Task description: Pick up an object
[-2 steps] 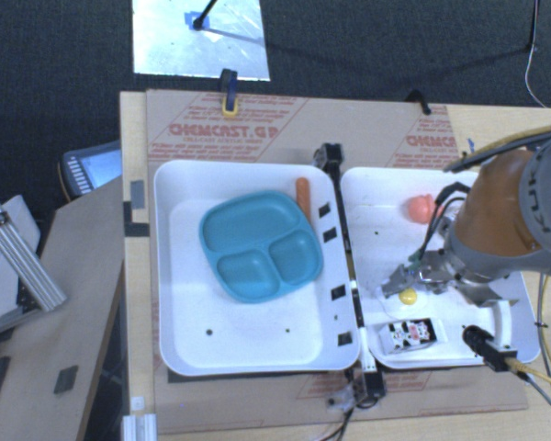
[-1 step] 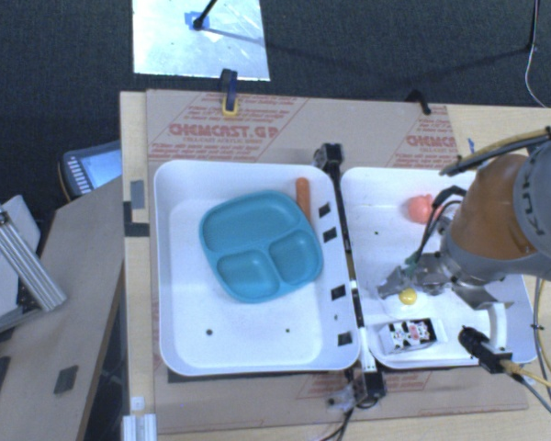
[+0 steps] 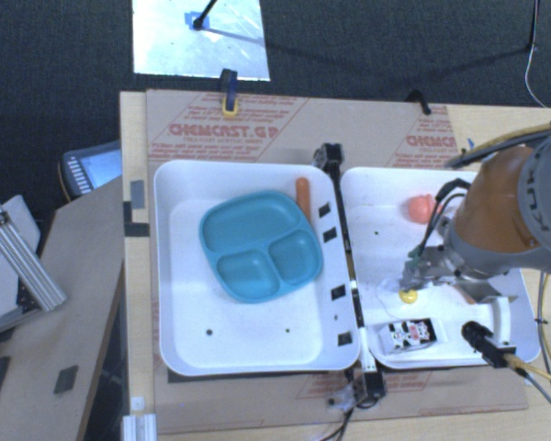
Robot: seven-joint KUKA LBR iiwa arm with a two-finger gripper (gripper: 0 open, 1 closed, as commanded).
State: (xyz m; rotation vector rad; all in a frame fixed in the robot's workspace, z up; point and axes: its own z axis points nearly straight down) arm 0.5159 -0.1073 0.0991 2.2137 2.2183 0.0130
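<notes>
Yellow small ball (image 3: 408, 295) lies in the right bin (image 3: 376, 200), lower centre-right of the frame, just under the gripper (image 3: 415, 274); whether its jaws are wide or narrow, I cannot tell; one orange-pink object (image 3: 419, 208) and one printed card (image 3: 410, 334) share that bin; the left bin (image 3: 184, 338) holds one blue divided plate (image 3: 260, 244) and one orange stick (image 3: 302, 194); brown cardboard (image 3: 367, 127) covers the bench, dark carpet (image 3: 55, 53) beyond.

the jaws hang low in the right bin (image 3: 367, 246), near its middle, with a small ball (image 3: 408, 295) just beside them on the near side. a playing card (image 3: 410, 334) lies nearer the camera than the jaws, by the bin's front wall. a rounded object (image 3: 420, 209) sits behind them, toward the far wall. well left of the jaws, past the divider, the left bin (image 3: 179, 338) holds a divided plate (image 3: 261, 246), with a stick-shaped object (image 3: 303, 194) at the plate's far right edge.
</notes>
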